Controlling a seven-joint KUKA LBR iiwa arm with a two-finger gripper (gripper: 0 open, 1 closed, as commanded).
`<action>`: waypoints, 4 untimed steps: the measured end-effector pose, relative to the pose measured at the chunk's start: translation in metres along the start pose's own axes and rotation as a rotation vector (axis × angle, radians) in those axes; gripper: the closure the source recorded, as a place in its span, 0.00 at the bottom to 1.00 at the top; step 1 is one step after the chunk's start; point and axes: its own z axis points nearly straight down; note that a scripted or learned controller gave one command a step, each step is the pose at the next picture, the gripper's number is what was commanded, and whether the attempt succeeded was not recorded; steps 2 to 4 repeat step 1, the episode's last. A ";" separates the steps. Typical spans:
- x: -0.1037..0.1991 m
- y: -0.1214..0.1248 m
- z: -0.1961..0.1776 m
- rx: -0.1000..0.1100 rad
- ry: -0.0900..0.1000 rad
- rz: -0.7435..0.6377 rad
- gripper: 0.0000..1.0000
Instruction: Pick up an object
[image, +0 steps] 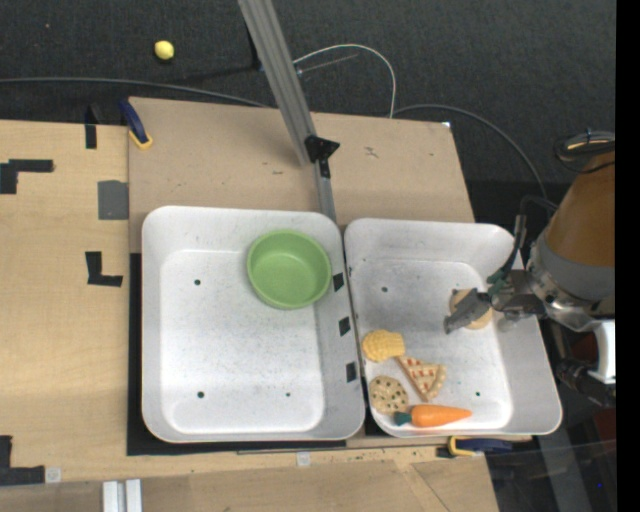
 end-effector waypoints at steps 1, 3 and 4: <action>0.000 0.000 0.000 0.000 0.000 0.000 0.00; 0.000 0.000 0.000 0.000 0.000 0.000 0.00; 0.000 0.000 0.000 0.000 0.000 0.000 0.00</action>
